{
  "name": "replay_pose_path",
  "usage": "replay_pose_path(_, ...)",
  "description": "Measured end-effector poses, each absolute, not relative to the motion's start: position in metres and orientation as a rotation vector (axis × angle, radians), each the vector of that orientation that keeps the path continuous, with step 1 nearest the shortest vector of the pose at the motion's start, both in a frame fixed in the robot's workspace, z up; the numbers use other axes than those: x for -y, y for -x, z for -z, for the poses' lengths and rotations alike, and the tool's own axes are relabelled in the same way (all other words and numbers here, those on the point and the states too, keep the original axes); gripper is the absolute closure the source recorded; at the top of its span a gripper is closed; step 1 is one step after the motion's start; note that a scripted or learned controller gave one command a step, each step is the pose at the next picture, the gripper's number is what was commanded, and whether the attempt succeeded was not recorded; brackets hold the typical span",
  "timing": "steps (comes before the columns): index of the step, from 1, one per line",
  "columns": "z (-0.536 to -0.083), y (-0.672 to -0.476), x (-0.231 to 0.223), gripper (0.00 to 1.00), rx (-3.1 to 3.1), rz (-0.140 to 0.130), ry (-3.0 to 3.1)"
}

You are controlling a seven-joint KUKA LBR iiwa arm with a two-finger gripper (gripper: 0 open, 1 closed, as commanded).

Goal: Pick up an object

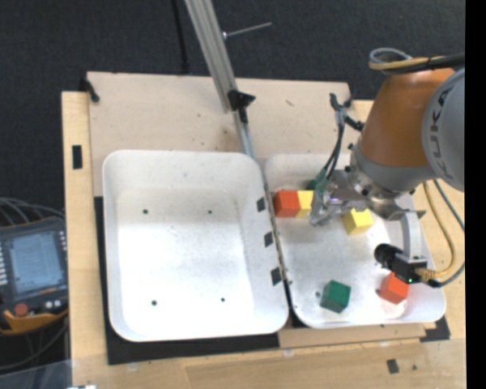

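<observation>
Orange and yellow meet at the upper left of the right bin [308, 314]: an orange block [286, 203] lies there with a small yellow block [305, 199] touching its right side, and a sliver of something green shows just above the yellow one. The pincer [322, 209] hangs right beside this pair, its metal tip just right of the small yellow block; whether its fingers are apart or together cannot be told, and nothing is visibly gripped between them.

A second yellow block [358, 220] lies a little further right, tilted, partly under the arm's wrist. Lower in the same bin a green block [335, 296] rests near the bottom edge, and an orange-red block [393, 288] lies toward the lower right corner, just below a black fitting on the arm.

The arm [405, 128] comes in from the right of the frame, its broad orange band above a grey wrist, with cables looping along it.

The left bin [121, 241] fills the middle left of the frame, touching the right bin along a shared edge marked with small black tabs. Both bins rest on a pale wooden surface [162, 104]. A slanted aluminium bar [215, 47] runs from the top centre down to the gap between the bins. At the far left edge a handheld control pendant [28, 270] lies on the dark floor.
</observation>
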State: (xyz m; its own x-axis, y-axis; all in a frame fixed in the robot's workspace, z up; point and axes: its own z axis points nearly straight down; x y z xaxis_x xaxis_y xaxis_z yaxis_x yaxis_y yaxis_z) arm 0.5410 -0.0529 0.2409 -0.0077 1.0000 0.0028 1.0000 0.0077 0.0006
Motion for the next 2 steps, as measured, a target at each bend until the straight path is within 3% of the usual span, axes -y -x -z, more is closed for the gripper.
replay_pose_path(2,-0.24,-0.531,-0.044,1.0,2.228,0.001,2.214)
